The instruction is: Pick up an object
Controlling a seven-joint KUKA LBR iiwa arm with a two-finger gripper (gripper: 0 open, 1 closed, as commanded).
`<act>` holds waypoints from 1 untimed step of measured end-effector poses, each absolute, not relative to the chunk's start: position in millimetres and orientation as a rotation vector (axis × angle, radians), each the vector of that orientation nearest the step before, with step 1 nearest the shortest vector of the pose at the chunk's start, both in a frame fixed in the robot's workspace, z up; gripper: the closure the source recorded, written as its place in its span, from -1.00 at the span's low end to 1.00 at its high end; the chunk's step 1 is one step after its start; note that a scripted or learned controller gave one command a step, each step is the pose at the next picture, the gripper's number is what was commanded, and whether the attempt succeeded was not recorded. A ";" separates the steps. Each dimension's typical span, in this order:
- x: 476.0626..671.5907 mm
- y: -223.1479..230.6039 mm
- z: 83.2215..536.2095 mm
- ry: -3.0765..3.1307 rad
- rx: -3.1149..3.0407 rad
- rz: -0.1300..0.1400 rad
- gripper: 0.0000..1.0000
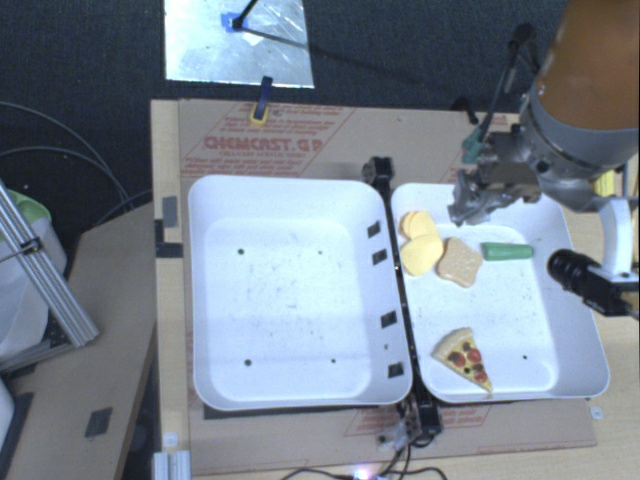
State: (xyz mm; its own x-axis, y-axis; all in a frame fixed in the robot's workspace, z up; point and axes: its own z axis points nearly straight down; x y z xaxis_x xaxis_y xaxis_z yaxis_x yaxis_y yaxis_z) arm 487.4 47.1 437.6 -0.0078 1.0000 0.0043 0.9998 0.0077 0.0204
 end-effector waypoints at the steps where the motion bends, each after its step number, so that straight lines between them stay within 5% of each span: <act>1: 486.9 74.2 375.3 2.229 2.215 0.000 1.00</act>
